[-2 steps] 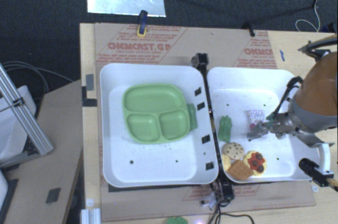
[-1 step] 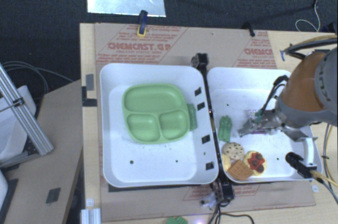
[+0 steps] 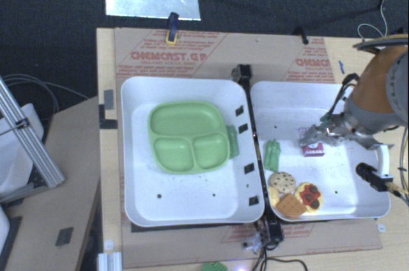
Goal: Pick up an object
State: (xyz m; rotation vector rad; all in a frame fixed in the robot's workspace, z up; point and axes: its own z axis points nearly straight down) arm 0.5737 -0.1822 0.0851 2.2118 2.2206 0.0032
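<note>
the gripper hangs right over the small red packet mid right bin, can't tell its grip state, it should probably drop straight down and squeeze square

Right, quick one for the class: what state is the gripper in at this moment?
Gripper: low in the right bin, right above a small red and white object; open or shut cannot be told.
</note>
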